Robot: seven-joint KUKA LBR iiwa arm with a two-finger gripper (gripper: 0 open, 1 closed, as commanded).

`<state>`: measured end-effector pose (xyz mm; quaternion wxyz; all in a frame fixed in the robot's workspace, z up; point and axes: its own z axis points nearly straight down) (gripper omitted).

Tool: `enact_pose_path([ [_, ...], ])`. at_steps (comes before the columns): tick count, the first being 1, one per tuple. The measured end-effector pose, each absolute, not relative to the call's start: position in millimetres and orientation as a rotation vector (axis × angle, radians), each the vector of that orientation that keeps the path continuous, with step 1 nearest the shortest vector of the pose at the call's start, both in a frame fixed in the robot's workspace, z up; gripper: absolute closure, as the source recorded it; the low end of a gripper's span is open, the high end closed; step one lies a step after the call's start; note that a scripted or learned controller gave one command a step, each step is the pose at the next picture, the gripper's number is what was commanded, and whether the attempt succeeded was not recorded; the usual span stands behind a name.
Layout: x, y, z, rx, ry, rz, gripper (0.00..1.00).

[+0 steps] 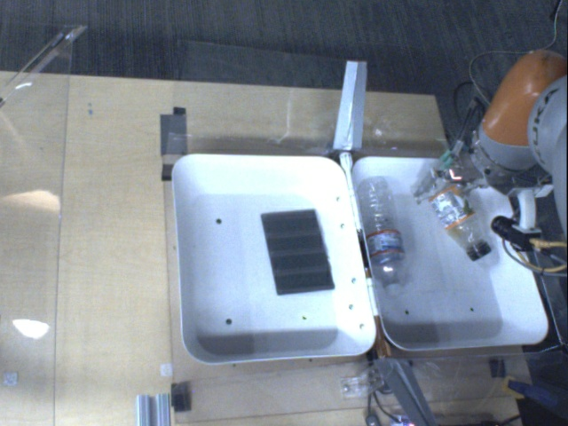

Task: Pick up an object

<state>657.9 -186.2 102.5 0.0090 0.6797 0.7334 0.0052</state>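
A clear plastic water bottle [380, 231] with a blue-and-white label lies along the left wall of the right bin [444, 318]. A smaller clear bottle [454, 216] with an orange-brown label and a black cap lies slanted in the upper middle of the same bin. A flat black ribbed block [297, 251] rests in the middle of the left bin [213, 318]. My gripper [446, 174] hangs over the back of the right bin, just above the top end of the small bottle. The grey arm with its orange band [524, 96] hides most of it.
A grey metal post [351, 105] rises behind the seam between the bins. Black cables [532, 242] trail over the right bin's right rim. A clear panel covers the bench at the left.
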Motion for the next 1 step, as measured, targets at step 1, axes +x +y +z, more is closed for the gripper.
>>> enact_pose_path([
  [1,670.8,-113.9,200.5,1.991,2.421,0.009,1.0],
])
